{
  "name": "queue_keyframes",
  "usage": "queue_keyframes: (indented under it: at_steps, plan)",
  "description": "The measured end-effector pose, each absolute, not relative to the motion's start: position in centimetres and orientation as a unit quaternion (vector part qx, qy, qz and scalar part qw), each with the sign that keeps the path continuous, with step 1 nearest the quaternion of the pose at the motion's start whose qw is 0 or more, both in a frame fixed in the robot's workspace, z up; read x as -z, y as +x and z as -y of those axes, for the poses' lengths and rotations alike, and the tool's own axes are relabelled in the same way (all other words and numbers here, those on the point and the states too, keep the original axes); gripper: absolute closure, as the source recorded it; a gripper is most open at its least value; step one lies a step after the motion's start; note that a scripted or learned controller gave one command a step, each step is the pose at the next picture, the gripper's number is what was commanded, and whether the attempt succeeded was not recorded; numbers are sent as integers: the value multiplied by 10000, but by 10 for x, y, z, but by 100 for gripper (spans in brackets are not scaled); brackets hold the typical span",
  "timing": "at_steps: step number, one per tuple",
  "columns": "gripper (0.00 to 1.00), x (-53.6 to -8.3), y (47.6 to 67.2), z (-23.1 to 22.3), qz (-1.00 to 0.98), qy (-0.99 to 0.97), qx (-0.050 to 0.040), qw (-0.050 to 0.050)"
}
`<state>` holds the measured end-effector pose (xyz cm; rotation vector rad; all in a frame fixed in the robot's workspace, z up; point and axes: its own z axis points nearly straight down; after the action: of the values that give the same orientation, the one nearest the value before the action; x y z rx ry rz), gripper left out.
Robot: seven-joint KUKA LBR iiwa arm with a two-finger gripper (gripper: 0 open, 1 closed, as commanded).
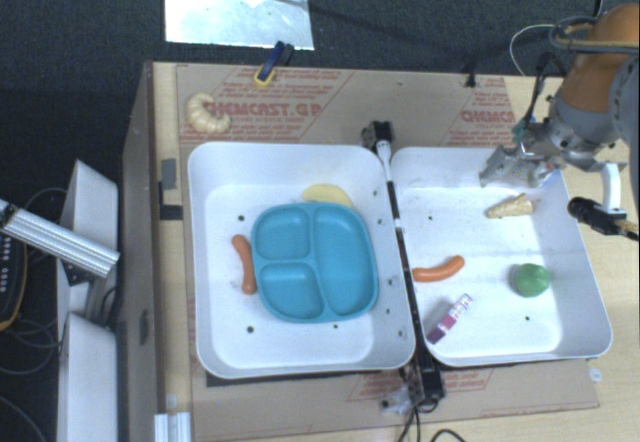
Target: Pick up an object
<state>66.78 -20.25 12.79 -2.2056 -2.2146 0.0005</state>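
Right bin [575, 260]: beige cone-shaped piece [509, 206] at the far side, orange sausage [438, 270] near the divider, green ball [530, 279] to the right, small purple-capped tube [449, 317] nearest. Gripper [515, 166] just above the cone, fingers spread, grasping nothing. Left bin [205, 230]: blue divided plate [313, 261], another sausage [243, 263], yellow piece [327, 195].

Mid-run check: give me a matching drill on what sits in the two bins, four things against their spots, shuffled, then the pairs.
Things:
1. blue divided tray
2. green ball
3. cream cone-shaped piece
4. yellow disc

Places:
A. right bin, near its right wall
B. left bin, partly under the tray's far edge
C. middle of the left bin
D. right bin, just below the gripper

Pairs: 1-C, 2-A, 3-D, 4-B
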Motion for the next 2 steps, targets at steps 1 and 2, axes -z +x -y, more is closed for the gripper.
queue_keyframes:
  at_steps: [1, 2]
  plan:
    - [0, -132, 633, 162, 7086, -7056, 9, -8]
    - [0, -100, 634, 198, 7094, -7047, 53, -78]
